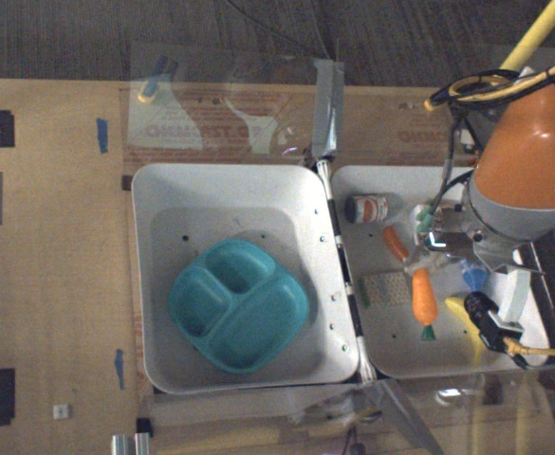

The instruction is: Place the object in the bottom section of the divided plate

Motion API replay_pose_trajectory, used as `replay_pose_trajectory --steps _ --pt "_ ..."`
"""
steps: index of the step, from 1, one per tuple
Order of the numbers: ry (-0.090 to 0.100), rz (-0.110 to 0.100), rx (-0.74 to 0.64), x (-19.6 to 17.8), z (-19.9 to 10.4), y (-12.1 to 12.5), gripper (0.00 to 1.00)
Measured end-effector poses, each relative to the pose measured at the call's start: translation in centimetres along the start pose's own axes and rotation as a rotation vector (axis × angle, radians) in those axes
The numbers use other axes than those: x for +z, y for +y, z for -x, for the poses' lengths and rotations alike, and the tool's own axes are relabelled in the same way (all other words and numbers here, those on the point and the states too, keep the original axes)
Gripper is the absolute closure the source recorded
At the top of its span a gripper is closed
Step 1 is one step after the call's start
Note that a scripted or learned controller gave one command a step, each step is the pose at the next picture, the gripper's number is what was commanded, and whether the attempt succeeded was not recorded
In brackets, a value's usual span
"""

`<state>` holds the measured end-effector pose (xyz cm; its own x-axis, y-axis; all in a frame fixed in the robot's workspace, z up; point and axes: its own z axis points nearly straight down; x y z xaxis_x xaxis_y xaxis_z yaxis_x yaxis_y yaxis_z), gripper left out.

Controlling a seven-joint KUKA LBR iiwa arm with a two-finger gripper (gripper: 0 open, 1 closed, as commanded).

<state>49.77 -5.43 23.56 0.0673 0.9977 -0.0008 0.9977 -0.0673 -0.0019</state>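
Observation:
A teal divided plate (240,303) lies in the left bin (163,207), tilted so its large section faces the lower right. In the right bin (400,358) lie a large orange carrot (423,297) with a green tip, a smaller orange piece (396,244), a small can (367,208) on its side, a yellow banana (461,310) and a blue item (474,277). My gripper (440,240) hangs over the right bin, just above the large carrot's top end and right of the small orange piece. The wrist hides what lies beneath it.
A grey speckled pad (385,288) rests on the right bin's floor, left of the carrot. A metal divider (339,254) separates the two bins. Clear plastic sheeting (220,112) lies behind the left bin.

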Motion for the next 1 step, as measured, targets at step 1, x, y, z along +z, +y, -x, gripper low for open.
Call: replay_pose_trajectory --steps 1 --pt "0.001 -0.001 -0.274 5.16 -5.88 -2.25 1.0"
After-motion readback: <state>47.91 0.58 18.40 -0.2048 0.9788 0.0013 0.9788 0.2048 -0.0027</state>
